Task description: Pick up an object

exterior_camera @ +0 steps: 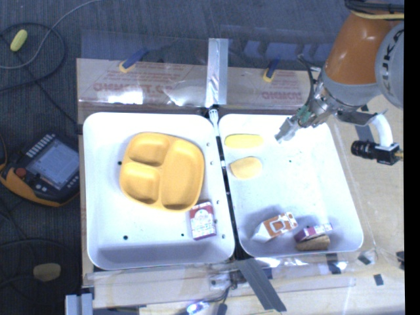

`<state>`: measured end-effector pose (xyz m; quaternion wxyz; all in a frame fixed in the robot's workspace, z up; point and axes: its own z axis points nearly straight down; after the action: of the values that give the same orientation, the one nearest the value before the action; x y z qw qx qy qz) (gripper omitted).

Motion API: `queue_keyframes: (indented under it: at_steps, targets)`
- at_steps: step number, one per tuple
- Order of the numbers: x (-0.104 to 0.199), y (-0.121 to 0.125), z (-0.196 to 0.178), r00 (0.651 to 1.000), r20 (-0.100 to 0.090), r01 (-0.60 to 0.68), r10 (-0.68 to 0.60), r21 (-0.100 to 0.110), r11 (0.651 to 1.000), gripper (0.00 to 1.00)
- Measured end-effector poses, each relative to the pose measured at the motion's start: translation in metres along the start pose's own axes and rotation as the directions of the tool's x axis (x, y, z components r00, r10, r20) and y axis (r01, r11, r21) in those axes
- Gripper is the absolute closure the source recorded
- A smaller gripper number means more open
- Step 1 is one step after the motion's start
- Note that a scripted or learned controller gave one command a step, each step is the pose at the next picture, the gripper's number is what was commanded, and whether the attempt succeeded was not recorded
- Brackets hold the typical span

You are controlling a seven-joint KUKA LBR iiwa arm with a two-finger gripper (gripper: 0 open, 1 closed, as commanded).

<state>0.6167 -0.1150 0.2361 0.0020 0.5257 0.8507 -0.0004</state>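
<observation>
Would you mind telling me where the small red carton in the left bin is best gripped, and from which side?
Grip the red carton across its two long edges, coming straight down. It seems to lie flat, and those edges look free, though the yellow tray sits close above its short top end.

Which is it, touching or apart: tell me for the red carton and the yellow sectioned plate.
Apart. The camera view shows a white strip of bin floor between the red carton and the yellow sectioned plate's lower edge.

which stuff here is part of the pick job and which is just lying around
Part of the job:
gripper
yellow divided plate
small red box
two yellow pieces
orange-and-white carton
dark red packet

Lying about:
handheld controller
yellow object on the floor
cable
blue clamps
</observation>
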Motion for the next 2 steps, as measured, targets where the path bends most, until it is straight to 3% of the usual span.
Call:
queue_keyframes:
  at_steps: [1,2]
  targets:
    - [-0.0186,0.0312,0.0227,0.986,-0.004,-0.164,0.164,0.003,0.986,1.0]
    - [-0.0187,0.0312,0.0226,0.986,-0.003,-0.164,0.164,0.003,0.987,0.0]
